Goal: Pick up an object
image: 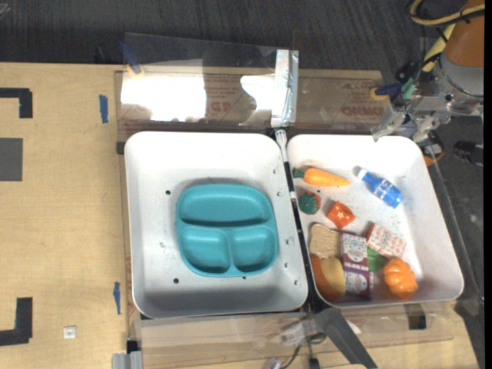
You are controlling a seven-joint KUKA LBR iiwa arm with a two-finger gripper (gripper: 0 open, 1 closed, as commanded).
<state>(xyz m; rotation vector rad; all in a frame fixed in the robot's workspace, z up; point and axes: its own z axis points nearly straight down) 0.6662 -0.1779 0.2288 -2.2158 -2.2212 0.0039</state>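
- Hovering above the far right corner of the right bin point(442, 229), the gripper point(407, 118) sits just outside the rim, with the grey arm and its orange band reaching in from the right.
- No object is chosen yet; the nearest candidate is the blue bottle point(381, 188), lying in the bin nearer the camera and slightly left of the gripper.
- The bottle's long axis runs diagonally, white cap toward the far left, body toward the near right.
- An orange carrot point(326, 178) lies farther left; a red cube point(340, 214), cartons and an orange fruit point(400, 277) crowd the near end.
- I cannot tell how the jaws stand; nothing visible hangs beneath them.
- The left bin point(146, 206) holds a teal divided tray point(227, 229).
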